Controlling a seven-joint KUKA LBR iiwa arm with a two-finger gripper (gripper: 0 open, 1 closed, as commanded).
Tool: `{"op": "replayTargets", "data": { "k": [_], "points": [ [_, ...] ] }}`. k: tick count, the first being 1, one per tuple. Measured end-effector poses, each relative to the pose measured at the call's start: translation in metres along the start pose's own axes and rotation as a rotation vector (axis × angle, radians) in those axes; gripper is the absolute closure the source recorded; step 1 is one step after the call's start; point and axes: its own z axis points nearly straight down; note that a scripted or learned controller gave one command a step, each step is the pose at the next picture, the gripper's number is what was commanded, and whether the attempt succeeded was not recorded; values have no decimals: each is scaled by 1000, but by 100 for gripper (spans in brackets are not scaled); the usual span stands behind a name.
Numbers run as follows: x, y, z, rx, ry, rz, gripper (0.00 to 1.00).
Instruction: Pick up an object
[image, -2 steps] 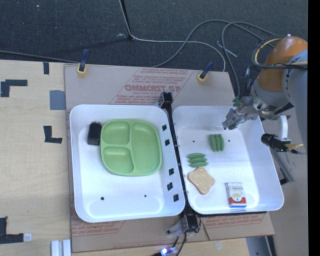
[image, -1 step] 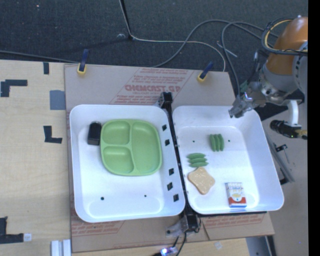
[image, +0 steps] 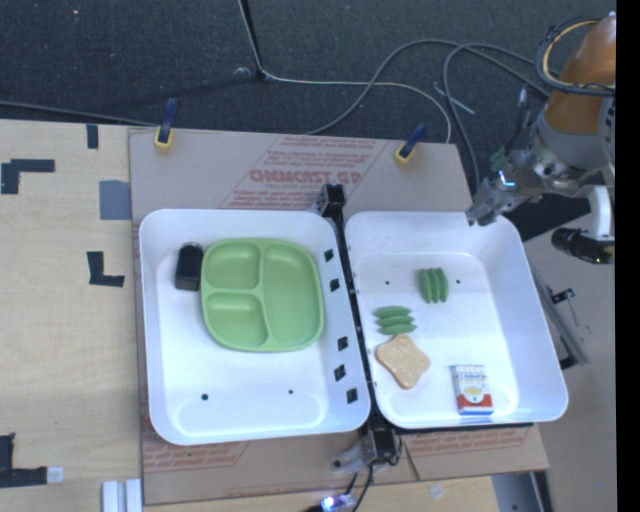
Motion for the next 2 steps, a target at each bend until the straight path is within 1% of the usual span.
{"op": "replayTargets", "data": {
  "k": [1, 2],
  "points": [
    [50, -14, 11, 5, 1, -3, 100],
    [102, -39, 6, 5, 1, -3, 100]
  ]
}}
